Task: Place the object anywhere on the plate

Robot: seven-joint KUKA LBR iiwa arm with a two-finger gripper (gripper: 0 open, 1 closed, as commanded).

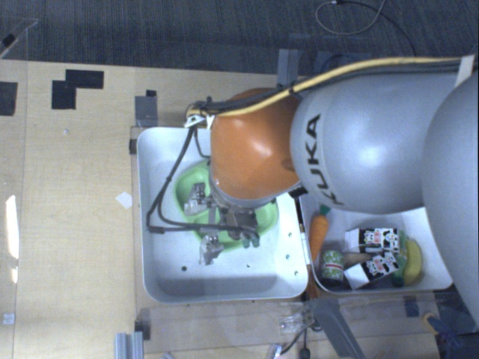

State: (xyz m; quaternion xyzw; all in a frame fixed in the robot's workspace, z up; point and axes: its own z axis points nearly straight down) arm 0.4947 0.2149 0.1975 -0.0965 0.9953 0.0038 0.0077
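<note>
Camera view: gripper (213,239) state unclear, over green plate (188,188) in left bin (224,286); carrot (319,238), banana (412,260) in right bin (441,281).

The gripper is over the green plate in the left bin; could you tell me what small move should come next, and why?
Probably a short, straight lift. The gripper sits low over the green plate, and nothing visible is between its fingers, so rising would clear the view of the plate.

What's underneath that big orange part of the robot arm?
A green plate lies in the left white bin, below the orange band and the gripper. Its edges peek out on both sides; its middle is covered, so anything lying there is hidden.
</note>
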